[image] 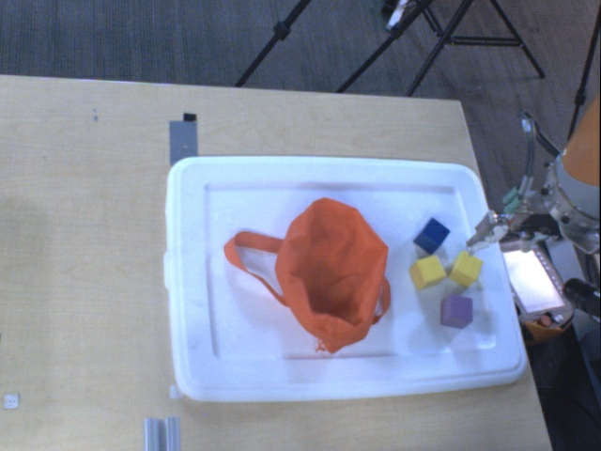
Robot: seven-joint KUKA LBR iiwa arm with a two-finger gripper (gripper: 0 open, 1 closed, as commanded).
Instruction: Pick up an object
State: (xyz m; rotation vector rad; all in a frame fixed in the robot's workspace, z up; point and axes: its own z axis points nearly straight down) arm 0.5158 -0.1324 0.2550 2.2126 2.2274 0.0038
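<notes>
Hovering at the right rim of the bin (188,252), my tool (488,228) hangs just beside a cluster of four small blocks. Nearest is a yellow block (466,269), lying just down and left of the tool tip, close enough that the tip looks almost over its upper corner. A second yellow block (427,272) sits touching or nearly touching it on the left. The blue block (432,234) lies further left at about the tool's own height in the frame, and the purple block (456,310) sits apart, nearer the front wall. None of the blocks has a long axis to speak of; each is roughly a cube, so approach angle matters less than landing between neighbours.

An orange bag (333,275), crumpled with its mouth facing the front, fills the middle of the bin, well left of the blocks, its strap trailing toward the left wall.

Whether my tool is spread or closed, I cannot tell: it shows as a pale, blurred wedge against the rim. Nothing is seen between its tips, so I judge no object is yet taken. The short reach down and left to the near yellow block looks the likeliest move, with its neighbour the risk.

The bin rests on a tan surface (84,205).
</notes>
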